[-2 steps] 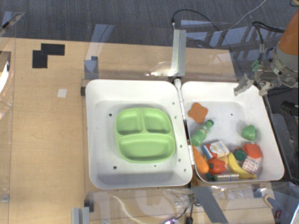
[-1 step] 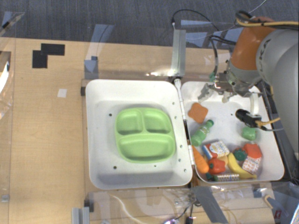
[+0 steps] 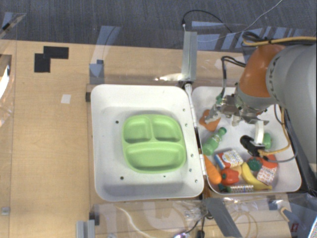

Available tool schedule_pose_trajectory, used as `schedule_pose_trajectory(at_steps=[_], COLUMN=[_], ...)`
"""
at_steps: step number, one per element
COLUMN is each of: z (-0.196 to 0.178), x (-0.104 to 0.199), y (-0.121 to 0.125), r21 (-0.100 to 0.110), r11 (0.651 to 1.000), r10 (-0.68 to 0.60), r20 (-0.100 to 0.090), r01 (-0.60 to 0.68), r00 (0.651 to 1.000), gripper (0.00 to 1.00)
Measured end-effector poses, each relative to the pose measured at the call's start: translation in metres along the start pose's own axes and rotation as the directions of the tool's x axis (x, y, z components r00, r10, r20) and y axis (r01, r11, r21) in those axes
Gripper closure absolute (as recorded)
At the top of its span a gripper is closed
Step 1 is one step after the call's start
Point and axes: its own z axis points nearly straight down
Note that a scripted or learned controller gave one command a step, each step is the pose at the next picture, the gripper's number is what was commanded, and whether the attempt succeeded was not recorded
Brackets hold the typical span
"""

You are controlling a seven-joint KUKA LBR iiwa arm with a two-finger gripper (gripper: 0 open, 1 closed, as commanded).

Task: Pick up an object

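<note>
Dark carpet is running behind a pale wooden surface (image 3: 44, 148), which is carrying two shallow white bins side by side. Well to the left of the claw (image 3: 229, 108), the left bin (image 3: 104, 182) is holding a green divided tray (image 3: 154, 143). The right bin (image 3: 296, 181) is lying under the claw, and the grey arm (image 3: 292, 78) with its orange band is reaching over it.

The claw is hanging low over the upper part of the right bin, and whether it is open or closed I cannot tell, since the wrist body is covering it. An orange piece (image 3: 210, 121) is sitting just beside the claw, to its lower left; contact cannot be judged. Below that, a green bottle (image 3: 214, 142) is lying tilted. Further below, near the front wall, the toys are crowding together: a carrot (image 3: 212, 169), a red pepper (image 3: 229, 175), a banana (image 3: 253, 177) and a small white carton (image 3: 232, 157).

Judging by this, the arm is working through the approach or grasp step, with no object visibly lifted. The orange piece looks like the nearest candidate. The next move is probably calling for settling over one toy, closing firmly, then rising straight up; the tight clutter and the nearby bin wall are leaving little room for error
</note>
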Motion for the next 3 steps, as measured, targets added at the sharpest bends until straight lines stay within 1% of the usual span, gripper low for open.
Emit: schedule_pose_trajectory(at_steps=[1, 2, 3], z=[-0.0108, -0.0108, -0.0207], x=[0.0023, 0.0024, 0.0033], y=[0.0027, 0.0027, 0.0046], r21=[-0.005, -0.005, -0.007], r11=[1.0, 1.0, 1.0], r10=[-0.002, -0.002, -0.004], r20=[-0.004, -0.004, -0.005], r01=[0.002, 0.002, 0.004], r00=[1.0, 1.0, 1.0], gripper=[1.0, 0.0, 1.0])
